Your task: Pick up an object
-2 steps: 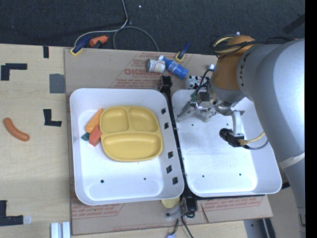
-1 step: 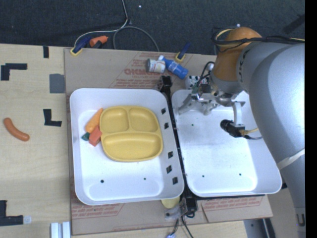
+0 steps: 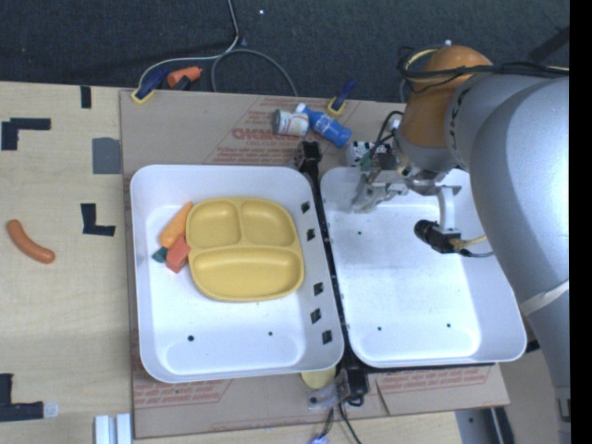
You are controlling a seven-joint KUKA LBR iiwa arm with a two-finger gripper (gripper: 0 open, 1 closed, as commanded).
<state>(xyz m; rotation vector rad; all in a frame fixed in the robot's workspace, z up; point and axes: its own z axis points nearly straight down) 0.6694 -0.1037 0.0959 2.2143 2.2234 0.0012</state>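
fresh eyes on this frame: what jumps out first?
The yellow divided plate in the left bin, with an orange carrot-like toy wedged against its left edge. Next, the grey arm with its orange band, coming in from the right, its gripper low at the far-left corner of the right bin. A lone toy sausage lies on the bench, left of both bins.

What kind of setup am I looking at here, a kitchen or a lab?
Most likely a robot lab test bench: two white bins clamped on cardboard, black tape marks on the benchtop, and toy items like a yellow divided plate.
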